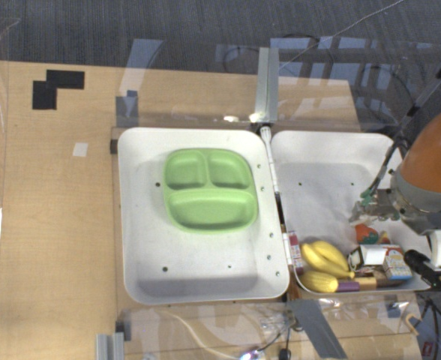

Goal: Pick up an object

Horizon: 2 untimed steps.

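Two shallow white bins sit side by side on the wooden counter point(55, 223), and we start at the fingers point(364, 210) over the right bin point(318, 178), toward its 3 o'clock side. They are small and blurred against the bin floor, so we cannot tell whether they are spread or pressed together, and we see nothing between them. Just below them, toward 6 o'clock, lies a small red-orange object point(368, 235). Further along the bin's 6 o'clock edge we see a cluster: yellow bananas point(324, 258) at about 7 o'clock, and beside them to the right a small white carton point(382, 259) with coloured print, touching or nearly touching the fruit. Behind the fingers, at 3 o'clock, rises the grey arm with its orange band point(434, 156). Moving out to 9 o'clock, the left bin point(142, 276) holds a green divided plate point(208, 189) lying flat near its centre, three compartments facing up.
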Each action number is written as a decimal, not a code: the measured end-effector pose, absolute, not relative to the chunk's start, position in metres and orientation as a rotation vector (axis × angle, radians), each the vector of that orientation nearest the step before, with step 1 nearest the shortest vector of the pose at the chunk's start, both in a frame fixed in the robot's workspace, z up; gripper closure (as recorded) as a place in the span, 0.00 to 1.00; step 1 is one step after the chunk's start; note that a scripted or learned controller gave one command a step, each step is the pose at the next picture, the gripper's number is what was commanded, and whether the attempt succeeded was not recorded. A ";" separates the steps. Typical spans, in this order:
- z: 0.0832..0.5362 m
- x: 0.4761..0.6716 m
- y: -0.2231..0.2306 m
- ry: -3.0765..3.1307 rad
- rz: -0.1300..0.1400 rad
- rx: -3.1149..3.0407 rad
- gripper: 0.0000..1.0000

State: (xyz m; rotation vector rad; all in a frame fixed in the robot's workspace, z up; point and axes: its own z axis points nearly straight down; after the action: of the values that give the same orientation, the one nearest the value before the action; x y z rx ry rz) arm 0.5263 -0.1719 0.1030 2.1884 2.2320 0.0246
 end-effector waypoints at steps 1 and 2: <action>0.180 0.561 -0.193 2.595 0.005 1.758 1.00; 0.222 0.539 -0.124 2.588 0.006 1.771 1.00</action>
State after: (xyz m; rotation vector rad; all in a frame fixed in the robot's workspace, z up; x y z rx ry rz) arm 0.5389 -0.1245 0.2219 1.7711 2.5877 0.0057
